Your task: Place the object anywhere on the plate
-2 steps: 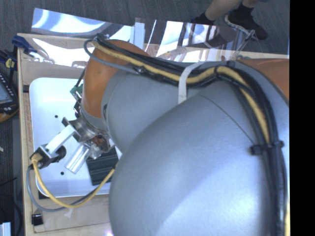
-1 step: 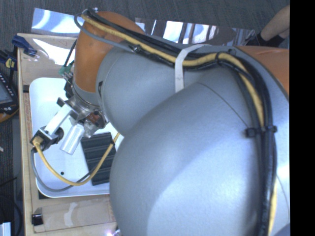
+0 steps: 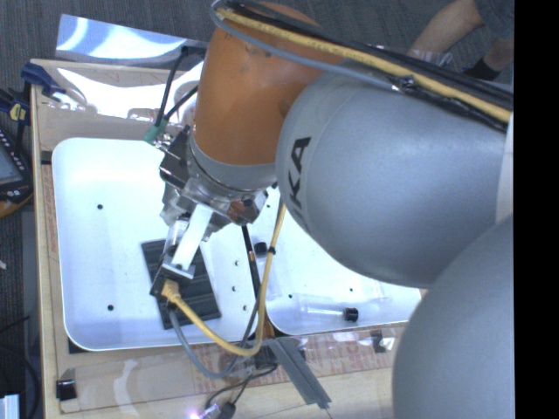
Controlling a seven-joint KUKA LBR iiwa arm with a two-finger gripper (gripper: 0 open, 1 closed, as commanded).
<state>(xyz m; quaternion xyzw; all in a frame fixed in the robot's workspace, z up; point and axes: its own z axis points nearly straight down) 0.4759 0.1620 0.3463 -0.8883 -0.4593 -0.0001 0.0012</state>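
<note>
**Camera view.** The arm (image 3: pixel 393 190) reaches in from the right and covers much of both bins. The gripper (image 3: pixel 194 208) hangs low over the middle of the left bin (image 3: pixel 96 234). Whether it is wide or narrow cannot be told, since the wrist covers it, and nothing is seen held.

Directly beneath lies a dark ribbed slab (image 3: pixel 196 291), flat on the bin floor and slanted to the bin's edges. Whether this is the object or the plate cannot be told. In the right bin (image 3: pixel 310 273) a clear tube (image 3: pixel 323 305) with a black cap (image 3: pixel 350 314) lies near the front wall, well apart from the gripper.

**Judgement.** The step in hand looks like work at the slab.
- **If releasing:** stay centred and let go low, so nothing skids off the ribs.
- **If grasping:** take the slab across its short width, square to its slant, and lift plumb.
</note>
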